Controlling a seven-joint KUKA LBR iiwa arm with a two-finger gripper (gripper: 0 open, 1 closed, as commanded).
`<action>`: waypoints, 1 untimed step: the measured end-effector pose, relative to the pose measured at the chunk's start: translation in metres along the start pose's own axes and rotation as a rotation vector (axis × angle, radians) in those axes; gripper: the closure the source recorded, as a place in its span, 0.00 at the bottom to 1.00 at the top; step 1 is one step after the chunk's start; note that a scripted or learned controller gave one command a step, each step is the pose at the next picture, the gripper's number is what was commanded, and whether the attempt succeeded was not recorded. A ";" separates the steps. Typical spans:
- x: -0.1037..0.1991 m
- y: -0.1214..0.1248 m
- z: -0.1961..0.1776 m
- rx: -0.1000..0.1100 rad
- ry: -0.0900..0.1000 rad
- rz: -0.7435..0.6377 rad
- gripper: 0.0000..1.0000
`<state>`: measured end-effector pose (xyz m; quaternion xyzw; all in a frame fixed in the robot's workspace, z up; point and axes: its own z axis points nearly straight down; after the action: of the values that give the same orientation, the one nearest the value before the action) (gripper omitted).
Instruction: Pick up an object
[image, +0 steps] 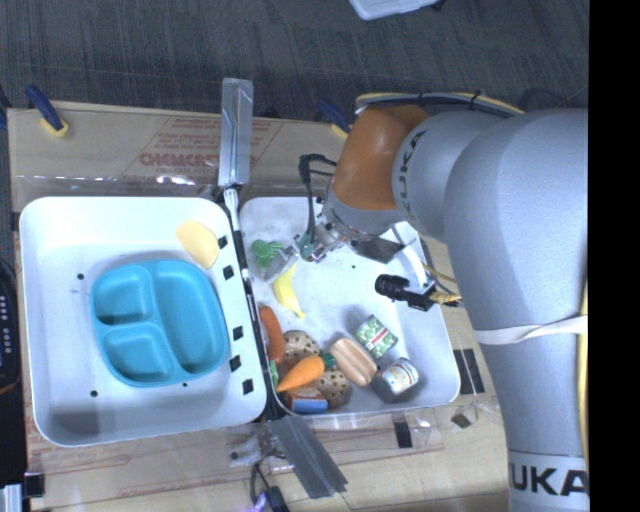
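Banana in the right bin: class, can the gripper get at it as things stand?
Probably yes. The gripper hangs just above the banana, whose top lies uncovered; only the green toy crowds one end.

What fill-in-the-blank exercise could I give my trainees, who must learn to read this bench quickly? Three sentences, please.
1. The blue divided tray lies in the ____ bin.
2. The pale yellow piece in the left bin lies against the tray's ____ right corner.
3. The gripper is over the ____ bin, near the green toy and the banana.

Missing words: left; upper; right
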<state>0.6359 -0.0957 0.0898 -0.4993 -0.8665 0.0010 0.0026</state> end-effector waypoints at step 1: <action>-0.001 0.001 -0.013 -0.003 -0.003 -0.002 1.00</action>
<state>0.6376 -0.0964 0.1023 -0.4983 -0.8670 0.0005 0.0007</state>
